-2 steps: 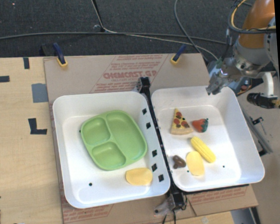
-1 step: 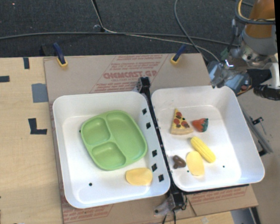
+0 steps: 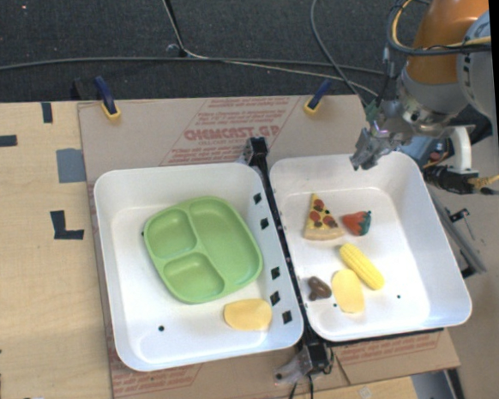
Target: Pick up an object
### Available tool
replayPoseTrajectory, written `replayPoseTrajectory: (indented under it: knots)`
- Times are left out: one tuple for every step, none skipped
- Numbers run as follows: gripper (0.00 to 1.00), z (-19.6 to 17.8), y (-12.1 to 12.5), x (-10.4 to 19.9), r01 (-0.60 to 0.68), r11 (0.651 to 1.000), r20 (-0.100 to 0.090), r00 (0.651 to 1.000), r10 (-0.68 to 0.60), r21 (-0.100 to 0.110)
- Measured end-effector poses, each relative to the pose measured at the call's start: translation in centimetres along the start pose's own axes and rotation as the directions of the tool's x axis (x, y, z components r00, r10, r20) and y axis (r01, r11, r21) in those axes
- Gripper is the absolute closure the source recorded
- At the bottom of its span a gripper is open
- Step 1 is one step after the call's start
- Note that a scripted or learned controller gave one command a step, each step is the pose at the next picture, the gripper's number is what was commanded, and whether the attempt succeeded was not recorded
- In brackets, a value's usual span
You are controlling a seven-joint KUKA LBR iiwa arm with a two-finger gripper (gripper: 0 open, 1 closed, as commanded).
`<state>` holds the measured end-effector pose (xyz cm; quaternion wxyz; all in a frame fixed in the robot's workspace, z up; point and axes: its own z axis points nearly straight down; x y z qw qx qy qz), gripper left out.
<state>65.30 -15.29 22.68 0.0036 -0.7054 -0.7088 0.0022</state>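
Nothing lifted yet: gripper [image 3: 373,152] poised above the far rim of the right bin [image 3: 437,231], beyond the toy pizza slice [image 3: 321,217] and off to its right, well apart from it and carrying nothing visible. Too small and dark in the camera view to tell whether open or closed. By the look of it, the whole task left to do: choosing a target, coming down, closing, raising. Closest candidate, the pizza slice itself, lying flat on the bin floor, tip pointing toward the far rim, crust toward the near side, long axis running far to near with a slight lean. Just right of the pizza slice, almost touching, a small red toy [image 3: 357,222], perhaps a strawberry, its green end turned away from the slice. Nearward and right of the pizza slice, a yellow corn cob [image 3: 361,265], long axis slanting from far-left to near-right. Straight nearward of the pizza slice, a pale yellow piece [image 3: 348,291], elongated far to near and touching the cob, with a small brown piece [image 3: 318,289] beside it on the left. Left of the pizza slice, across the divider in the left bin [image 3: 116,248], a green sectioned tray [image 3: 203,248] and another yellow piece [image 3: 247,314], untouched.
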Motion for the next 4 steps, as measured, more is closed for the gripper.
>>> replayPoseTrajectory:
  knots:
    - [1.0, 0.1, -1.0, 6.2, 0.002, 1.0, 0.0, 1.0, -0.002, -0.001]
    - [1.0, -0.1, -1.7, 11.9, 0.002, 1.0, 0.0, 1.0, -0.002, -0.001]
    - [1.0, 0.7, -3.8, 17.9, 0.002, 1.0, 0.001, 1.0, -0.002, 0.0]
    - [1.0, 0.9, -5.5, 24.2, 0.004, 1.0, 0.001, 1.0, -0.004, 0.0]
